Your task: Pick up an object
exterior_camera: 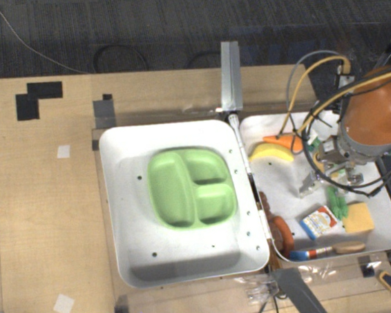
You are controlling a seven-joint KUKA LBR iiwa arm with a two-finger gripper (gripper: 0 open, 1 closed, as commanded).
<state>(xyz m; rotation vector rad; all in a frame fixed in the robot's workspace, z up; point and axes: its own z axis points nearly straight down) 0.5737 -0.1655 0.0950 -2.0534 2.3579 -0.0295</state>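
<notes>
While gripper (322, 176) hangs over right bin (281, 178), grip state unclear; banana (270, 153) lies left-right.

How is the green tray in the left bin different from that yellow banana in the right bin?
The green tray is far larger than the banana. The tray is pale green, broad and split into compartments; the banana is yellow, curved and solid. The tray lies alone in the left bin; the banana shares the right bin with other items. Both rest on a white bin floor.
</notes>
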